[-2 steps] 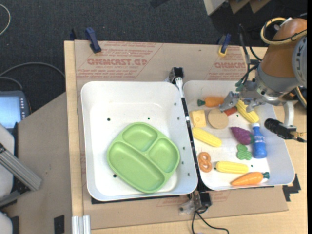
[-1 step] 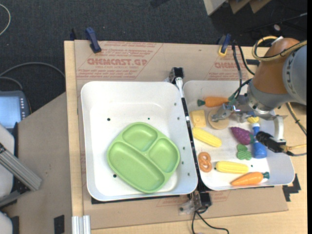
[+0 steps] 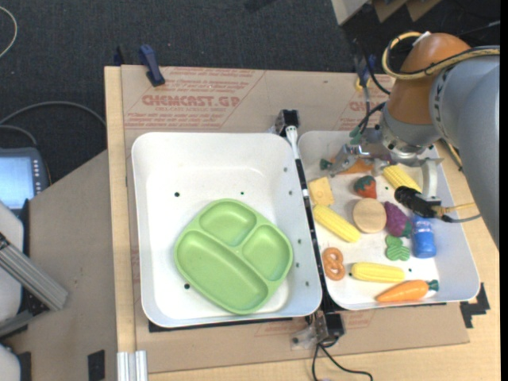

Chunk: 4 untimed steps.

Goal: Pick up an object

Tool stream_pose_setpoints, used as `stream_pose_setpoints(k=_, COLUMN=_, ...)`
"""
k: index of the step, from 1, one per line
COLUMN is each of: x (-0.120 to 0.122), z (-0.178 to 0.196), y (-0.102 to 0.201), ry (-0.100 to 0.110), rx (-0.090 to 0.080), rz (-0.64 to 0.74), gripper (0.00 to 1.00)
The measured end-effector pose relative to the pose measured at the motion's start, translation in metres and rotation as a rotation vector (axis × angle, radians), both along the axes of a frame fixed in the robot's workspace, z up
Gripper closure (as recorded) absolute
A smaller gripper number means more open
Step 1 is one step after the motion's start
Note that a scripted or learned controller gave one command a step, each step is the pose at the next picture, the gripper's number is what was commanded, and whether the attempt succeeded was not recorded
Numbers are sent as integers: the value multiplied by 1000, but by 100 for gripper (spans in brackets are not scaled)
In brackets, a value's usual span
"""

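Toy foods point(image 3: 373, 236) crowd right bin point(image 3: 468, 272); green tray point(image 3: 232, 254) in left bin point(image 3: 159, 173)

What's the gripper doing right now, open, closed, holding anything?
Gripper: low over the far end of the right bin; its state cannot be told.

A single fixed camera looks down at a slant from above the cardboard-topped bench point(image 3: 198, 101), far enough to take in both shallow white plastic bins point(image 3: 159, 165) side by side, with dark carpet beyond
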<state>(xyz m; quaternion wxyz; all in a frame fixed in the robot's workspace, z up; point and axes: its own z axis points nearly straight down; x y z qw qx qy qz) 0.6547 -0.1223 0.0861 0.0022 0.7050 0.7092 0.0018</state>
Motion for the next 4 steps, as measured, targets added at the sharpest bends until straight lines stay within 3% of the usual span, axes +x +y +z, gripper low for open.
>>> stream_pose_setpoints(k=1, x=8, z=-3, y=19, ry=24, rx=-2, rz=-5, gripper=0)
stream_pose_setpoints(k=2, x=-81, z=-2, y=2, ry=14, rx=2, rz=-11, gripper=0)
stream_pose_setpoints(k=3, x=-7, z=-1, y=12, ry=-2, rx=-1, rz=-2, gripper=0)
stream_pose_setpoints(k=4, x=8, z=-4, y=27, ry=26, rx=-5, rz=-2, gripper=0)
